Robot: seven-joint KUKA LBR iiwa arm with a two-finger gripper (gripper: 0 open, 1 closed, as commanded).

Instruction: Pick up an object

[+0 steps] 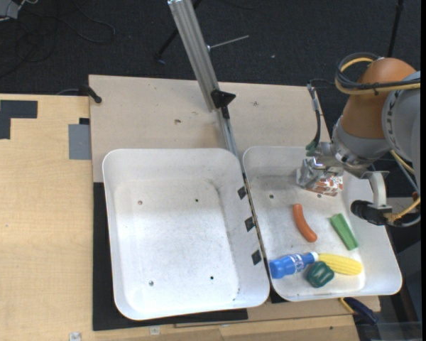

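My gripper point(319, 176) hangs low over the back part of the right bin point(383, 279), at the end of the grey arm with the orange band point(380, 94). A small red and white patch point(331, 185) shows right at its tip; I cannot tell whether that is an object or part of the gripper. An orange sausage-shaped piece point(304, 222) lies just in front of the gripper. Beside it to the right lies a green block point(343, 231). At the bin's front lie a blue bottle point(292, 265), a yellow corn cob point(341, 264) and a dark green piece point(319, 275).
The left bin point(117, 190) sits next to the right one, with black clips point(250, 223) along the shared edge. A slanted metal rail point(199, 55) rises behind the bins. A black cable part point(369, 210) hangs off the arm at the right.
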